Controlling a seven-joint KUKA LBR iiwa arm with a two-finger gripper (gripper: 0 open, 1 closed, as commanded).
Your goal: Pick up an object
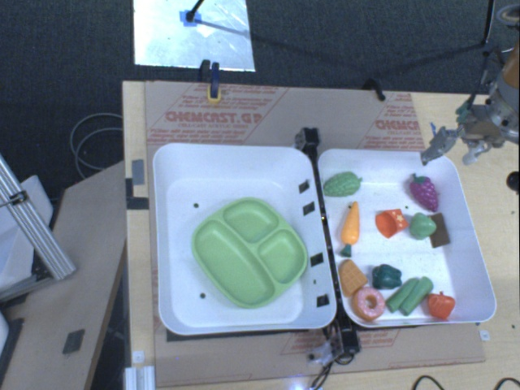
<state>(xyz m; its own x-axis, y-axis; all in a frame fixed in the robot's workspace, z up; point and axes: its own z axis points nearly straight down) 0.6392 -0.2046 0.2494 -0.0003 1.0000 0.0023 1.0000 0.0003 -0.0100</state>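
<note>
Seen from the fixed camera above the table (pixel 268 112), the arm's pincer (pixel 452 141) hovered over the far right corner of the right bin (pixel 475 242), its two fingers apart and nothing between them. It stood clear of the toy food below, probably poised before choosing a piece. No object had been picked up. All the candidates lay in that right bin: one leafy green piece (pixel 342 184), one bunch of purple grapes (pixel 423 192), one carrot (pixel 350 223), one red-orange piece (pixel 390 222), one round green piece (pixel 422 226), one brown block (pixel 439 229), one tan wedge (pixel 352 276), one dark green pepper (pixel 387 277), one pink doughnut (pixel 370 303), one pair of green sticks (pixel 409 294) and one small red tomato (pixel 441 305). The grapes lay nearest the pincer. The left bin (pixel 175 218) held a single green divided plate (pixel 249 252), its three compartments bare, perhaps a place for sorted items.
</note>
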